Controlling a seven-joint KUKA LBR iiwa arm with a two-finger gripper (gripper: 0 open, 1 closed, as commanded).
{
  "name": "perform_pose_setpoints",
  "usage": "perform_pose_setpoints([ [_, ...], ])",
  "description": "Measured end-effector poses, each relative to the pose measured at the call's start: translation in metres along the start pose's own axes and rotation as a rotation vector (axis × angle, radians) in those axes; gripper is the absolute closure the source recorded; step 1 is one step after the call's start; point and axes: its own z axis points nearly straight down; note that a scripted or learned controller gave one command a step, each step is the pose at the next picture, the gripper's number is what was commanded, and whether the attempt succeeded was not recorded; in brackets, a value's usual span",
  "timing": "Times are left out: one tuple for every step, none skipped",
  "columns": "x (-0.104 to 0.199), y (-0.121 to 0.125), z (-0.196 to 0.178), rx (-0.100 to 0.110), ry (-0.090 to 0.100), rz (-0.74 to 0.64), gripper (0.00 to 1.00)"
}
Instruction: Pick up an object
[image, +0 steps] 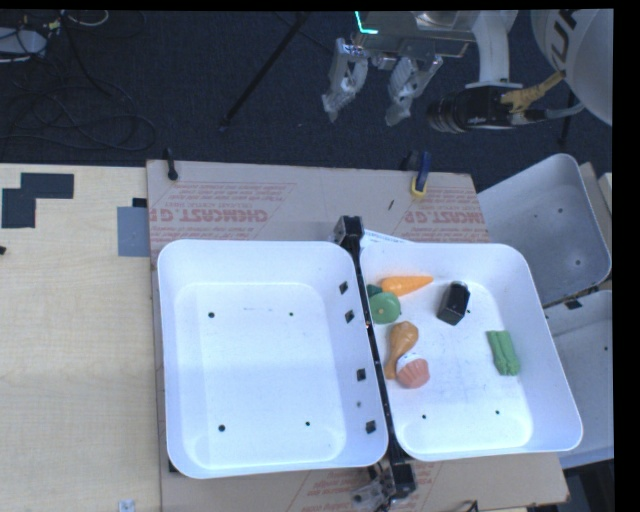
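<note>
White plastic, both bins: left bin (190, 290) and right bin (520, 400) sit side by side on brown cardboard (250, 205) on the desk (70, 340), touching along a black centre divider (362, 330). All objs are in the right bin. An orange toy carrot (407, 284) lies near the divider at the bin's far side, w/ a green round piece (383, 305) just below it. A tan pear-shaped toy (402, 342) lies below that, touching a pink-orange piece (413, 373). A black block (453, 302) sits approx mid-bin, apart from the rest, and a green ridged piece (503, 352) lies toward the right wall. The tool (372, 92) hangs high above the far edge of the cardboard, well away from the bins, fingers spread apart w/ nothing between them.
</note>
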Motion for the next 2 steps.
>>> perform_pose_setpoints([
  [0.0012, -0.0001, -0.0095, 0.003, -0.001, -0.005, 1.00],
  [0.0016, -0.0002, -0.0092, 0.004, -0.001, -0.006, 0.00],
])
